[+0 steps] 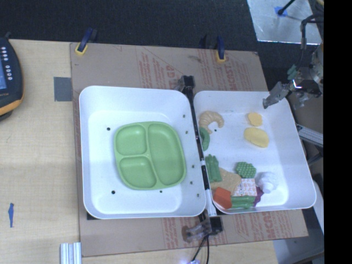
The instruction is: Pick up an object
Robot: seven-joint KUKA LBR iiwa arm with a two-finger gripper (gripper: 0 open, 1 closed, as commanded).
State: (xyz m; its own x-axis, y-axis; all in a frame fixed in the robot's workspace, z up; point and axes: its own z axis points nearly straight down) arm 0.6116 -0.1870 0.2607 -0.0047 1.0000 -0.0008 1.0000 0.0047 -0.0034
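The right bin point(286, 153) holds several small objects. A tan croissant-shaped piece point(211, 119) lies at its upper left. A small yellow piece point(254, 119) and a larger yellow lump point(256, 137) sit toward the upper right. Along the near edge are a dark green block point(213, 168), a green knobbly piece point(246, 170), a white lump point(267, 181), a red piece point(222, 196) and a pale patterned card point(245, 188). My gripper point(273, 98) hangs over the bin's far right corner, above and to the right of the small yellow piece, and it holds nothing that I can see.
The left bin point(99, 147) carries a green divided plate point(149, 155). A black divider with clips point(196, 142) runs between the bins. The arm's body point(307, 78) sits beyond the right bin's far corner. A yellow-edged device point(8, 76) lies at the far left.
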